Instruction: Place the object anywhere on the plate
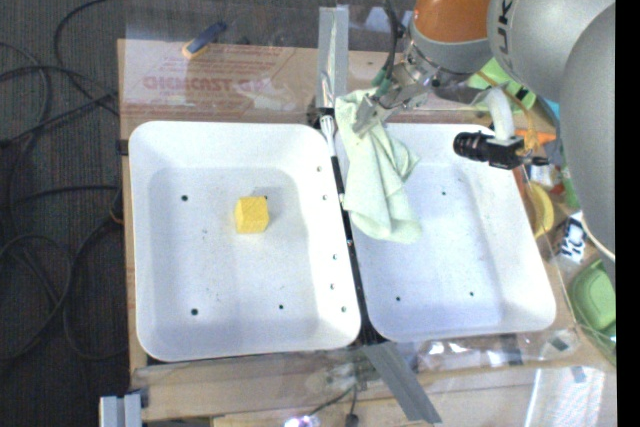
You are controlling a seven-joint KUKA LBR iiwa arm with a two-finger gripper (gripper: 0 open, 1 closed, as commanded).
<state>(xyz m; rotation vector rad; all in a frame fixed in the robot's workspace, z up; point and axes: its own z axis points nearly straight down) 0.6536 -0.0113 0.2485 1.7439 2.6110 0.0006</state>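
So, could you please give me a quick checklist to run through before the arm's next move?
1. Cloth between the gripper fingers: ok, its top corner is pinched.
2. Cloth lifted free: not ok, its lower end drapes on the right bin.
3. Cloth clear of the divider between the bins: not ok, it hangs along it.
4. Plate located: cannot tell.
5. Yellow block out of the way: ok, it sits mid left bin.

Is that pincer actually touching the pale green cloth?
Touching. The camera view shows the pincer pinching the cloth's top corner, the rest hanging down over the right bin.
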